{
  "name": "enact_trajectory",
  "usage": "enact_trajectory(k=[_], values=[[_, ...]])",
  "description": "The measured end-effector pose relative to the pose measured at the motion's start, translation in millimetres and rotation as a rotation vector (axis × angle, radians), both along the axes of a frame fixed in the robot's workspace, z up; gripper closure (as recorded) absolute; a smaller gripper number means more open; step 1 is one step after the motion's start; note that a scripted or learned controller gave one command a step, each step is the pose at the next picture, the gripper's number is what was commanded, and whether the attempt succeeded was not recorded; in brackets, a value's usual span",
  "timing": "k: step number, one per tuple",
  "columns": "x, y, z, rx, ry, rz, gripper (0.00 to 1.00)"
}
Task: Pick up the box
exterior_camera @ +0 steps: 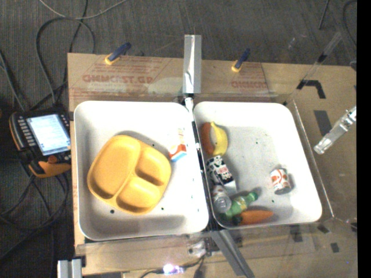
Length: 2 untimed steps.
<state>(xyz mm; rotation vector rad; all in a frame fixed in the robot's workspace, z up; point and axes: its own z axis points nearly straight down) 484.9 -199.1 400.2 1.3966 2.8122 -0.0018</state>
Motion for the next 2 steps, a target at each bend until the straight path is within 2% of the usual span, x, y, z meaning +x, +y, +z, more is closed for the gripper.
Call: enact_trajectory(k=[1, 2], values=[[-1, -24, -123, 0.000, 0.001, 0.049, 0.00], [-1, -24, -200, 0.001, 0.002, 0.041, 0.00]])
